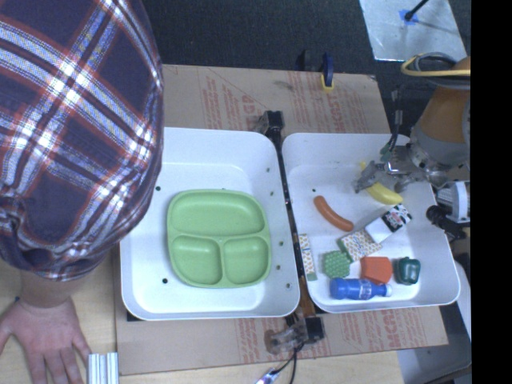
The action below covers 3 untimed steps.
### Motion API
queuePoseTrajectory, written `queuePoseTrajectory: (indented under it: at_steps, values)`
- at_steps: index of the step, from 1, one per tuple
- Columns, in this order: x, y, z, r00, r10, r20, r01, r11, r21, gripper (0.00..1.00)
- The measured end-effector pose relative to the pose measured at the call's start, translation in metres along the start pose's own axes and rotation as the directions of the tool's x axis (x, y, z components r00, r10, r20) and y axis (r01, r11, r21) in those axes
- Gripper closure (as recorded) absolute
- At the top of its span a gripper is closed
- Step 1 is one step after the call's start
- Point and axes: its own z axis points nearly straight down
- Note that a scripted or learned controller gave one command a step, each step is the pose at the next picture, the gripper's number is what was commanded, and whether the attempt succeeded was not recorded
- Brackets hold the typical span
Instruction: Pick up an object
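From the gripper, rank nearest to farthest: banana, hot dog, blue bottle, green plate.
Measured from the gripper:
1. Banana, right bin, just below it.
2. Hot dog, right bin, toward the divider.
3. Blue bottle, right bin's near edge.
4. Green plate, left bin.

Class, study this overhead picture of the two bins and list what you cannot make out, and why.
1. Left bin: its left side is hidden by a person's plaid shirt in the camera view.
2. Gripper: too small and blurred to tell whether it grips the banana.
3. Bottle: label too small to read.
4. Small white box: print too blurred to identify.
5. Arm: cut off by the right side.
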Motion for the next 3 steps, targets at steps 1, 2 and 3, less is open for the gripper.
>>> queuePoseTrajectory:
  at_steps: [1,2,3]
  values:
    - [-0.001,0.001,-0.012,1.000,-0.003,0.001,0.003,1.000,0.000,1.00]
    - [0.088,0.011,-0.001,1.000,-0.003,-0.001,0.003,1.000,-0.001,1.00]
    - [0.159,0.011,-0.102,1.000,-0.002,-0.001,0.002,1.000,-0.004,1.00]
